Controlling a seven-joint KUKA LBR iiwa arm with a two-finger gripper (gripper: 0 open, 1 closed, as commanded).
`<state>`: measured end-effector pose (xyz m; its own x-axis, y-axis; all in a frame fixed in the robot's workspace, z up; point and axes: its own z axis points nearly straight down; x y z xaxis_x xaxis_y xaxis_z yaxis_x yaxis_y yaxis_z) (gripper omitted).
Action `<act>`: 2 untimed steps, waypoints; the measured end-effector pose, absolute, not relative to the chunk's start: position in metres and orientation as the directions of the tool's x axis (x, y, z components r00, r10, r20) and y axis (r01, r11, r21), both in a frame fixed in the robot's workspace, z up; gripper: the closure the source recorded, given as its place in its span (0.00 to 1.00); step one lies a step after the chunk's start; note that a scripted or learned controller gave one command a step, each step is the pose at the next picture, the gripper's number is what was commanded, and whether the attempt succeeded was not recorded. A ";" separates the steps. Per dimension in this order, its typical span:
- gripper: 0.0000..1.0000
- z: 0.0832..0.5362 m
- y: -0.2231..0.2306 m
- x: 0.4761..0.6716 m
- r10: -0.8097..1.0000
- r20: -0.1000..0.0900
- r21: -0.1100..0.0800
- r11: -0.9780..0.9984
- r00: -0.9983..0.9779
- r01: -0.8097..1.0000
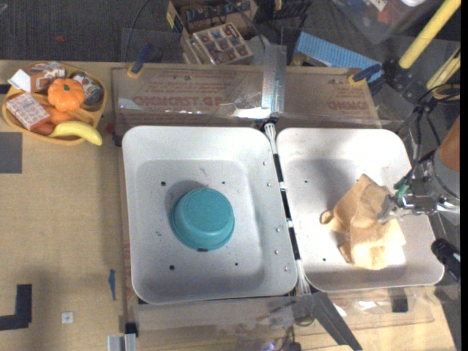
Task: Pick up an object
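1. In the right bin [420,273], near its right side, the tool [389,209] sits low at the edge of a tan crumpled thing [363,229]. It looks like a paper bag or a soft cloth; can't say which.
2. The tool is thin, shiny metal. Its tip is right at the tan thing's top right part, prob touching it. Can't tell how wide the tool is spread, or if it has hold of anything.
3. How far along, I think: the reach is done, the pick isn't. The tan thing lies flat on the bin floor, not lifted. Left to do: get a firm pinch, then raise it up.
4. The tan thing is wrinkly and lumpy, w/ folds and a floppy edge. It looks light and bendy, so it may slip or fold when pinched.
5. In the left bin [139,269] sits a teal bowl [203,218], upside down, round and smooth, prob plastic. It is well apart from the tool.
6. Both bins are white, shallow, w/ round corners and a few small dark dots.
7. At the far left of the counter [58,225] is a dish of toy food [55,102]: an orange pumpkin, a yellow banana, etc.
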<state>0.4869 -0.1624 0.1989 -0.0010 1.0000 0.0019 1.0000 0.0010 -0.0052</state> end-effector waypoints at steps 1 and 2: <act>0.00 0.099 -0.122 0.574 0.994 -0.005 0.014 0.110 -0.110 0.994; 0.00 0.147 -0.137 0.522 0.999 0.002 -0.005 0.046 -0.046 0.999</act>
